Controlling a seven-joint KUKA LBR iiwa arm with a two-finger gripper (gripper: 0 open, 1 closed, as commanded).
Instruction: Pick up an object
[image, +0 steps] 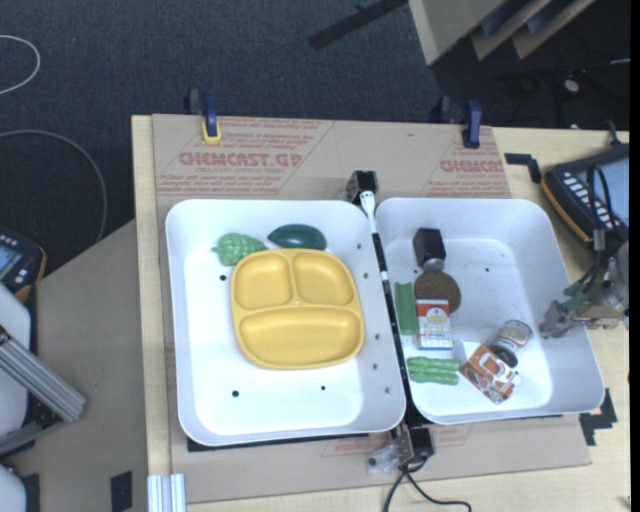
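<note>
Camera view, cardboard-topped bench (300, 150), dark carpet (80, 90)

A yellow divided plate (296, 308) is laid flat in the left bin (190, 330), with a light green bumpy piece (238, 248) and a dark green oval piece (297, 237) set just beyond its far edge. In the right bin (530, 260) are gathered a black block (429, 245), a brown disc (438, 291), a green stick (404, 307), a red-and-white carton (435, 327), a green pod (433, 371) and a tipped can (496, 365)
</note>
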